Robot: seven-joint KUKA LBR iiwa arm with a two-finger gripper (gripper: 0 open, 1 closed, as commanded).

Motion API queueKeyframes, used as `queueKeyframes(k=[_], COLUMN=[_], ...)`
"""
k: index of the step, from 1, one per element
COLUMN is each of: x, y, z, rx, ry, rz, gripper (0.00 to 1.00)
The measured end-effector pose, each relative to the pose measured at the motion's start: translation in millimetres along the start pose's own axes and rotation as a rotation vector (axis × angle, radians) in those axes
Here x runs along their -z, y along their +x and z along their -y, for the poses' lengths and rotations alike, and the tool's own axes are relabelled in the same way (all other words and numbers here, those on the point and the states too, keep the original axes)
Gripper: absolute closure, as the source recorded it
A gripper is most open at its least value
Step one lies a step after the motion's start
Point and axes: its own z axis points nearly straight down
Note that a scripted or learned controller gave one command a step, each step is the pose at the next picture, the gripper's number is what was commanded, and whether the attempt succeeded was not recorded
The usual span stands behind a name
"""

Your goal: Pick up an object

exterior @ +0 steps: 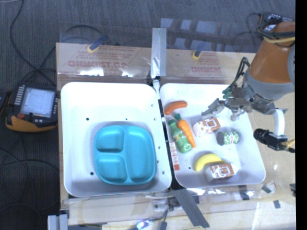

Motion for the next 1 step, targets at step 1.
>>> queueKeyframes(k=[1], x=[8.1], y=[1.2], z=[-0.2], rx=[0.002], ry=[0.003], rz=[-0.002], gripper=[1.00])
